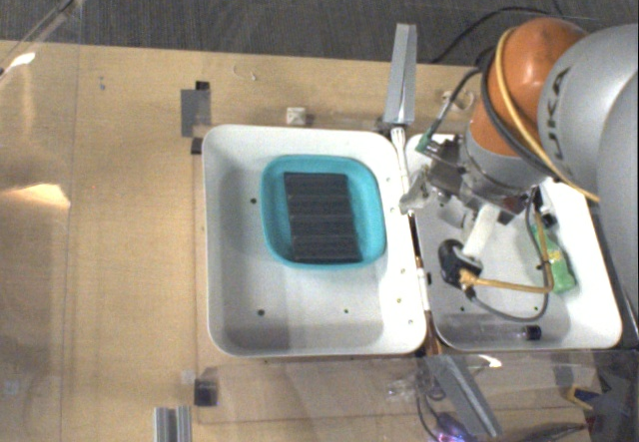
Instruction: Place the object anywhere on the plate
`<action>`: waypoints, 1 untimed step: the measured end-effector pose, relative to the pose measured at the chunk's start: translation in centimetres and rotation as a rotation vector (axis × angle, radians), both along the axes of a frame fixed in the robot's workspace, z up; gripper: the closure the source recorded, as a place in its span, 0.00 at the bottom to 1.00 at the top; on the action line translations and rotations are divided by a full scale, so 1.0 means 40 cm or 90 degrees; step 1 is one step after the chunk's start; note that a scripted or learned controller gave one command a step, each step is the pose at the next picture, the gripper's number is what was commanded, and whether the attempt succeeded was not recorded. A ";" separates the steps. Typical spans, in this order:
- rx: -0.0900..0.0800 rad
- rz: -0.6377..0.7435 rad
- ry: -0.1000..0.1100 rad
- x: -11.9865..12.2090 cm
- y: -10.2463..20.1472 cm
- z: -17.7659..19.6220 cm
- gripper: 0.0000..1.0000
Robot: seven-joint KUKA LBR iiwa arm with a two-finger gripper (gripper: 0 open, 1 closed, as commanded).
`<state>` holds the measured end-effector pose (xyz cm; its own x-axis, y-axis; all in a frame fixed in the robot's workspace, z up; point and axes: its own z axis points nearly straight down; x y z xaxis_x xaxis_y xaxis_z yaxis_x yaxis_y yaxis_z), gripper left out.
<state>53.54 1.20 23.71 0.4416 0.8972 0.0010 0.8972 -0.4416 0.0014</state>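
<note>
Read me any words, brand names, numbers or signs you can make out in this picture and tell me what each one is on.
"KUKA": dark letters running up the grey casing of the arm, partly cut off, so only part of it reads clearly.
Nothing readable on the teal plate, the left bin, the right bin or the bench.

The arm (pixel 589 101) is glossy grey with an orange band (pixel 519 81), dark lettering, black and yellow cables beside the wrist.
</note>
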 end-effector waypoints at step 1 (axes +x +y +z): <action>0.000 -0.024 0.000 0.003 0.003 -0.016 0.00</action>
<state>53.66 1.30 23.07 0.4758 0.8795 0.0018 0.8795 -0.4758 0.0017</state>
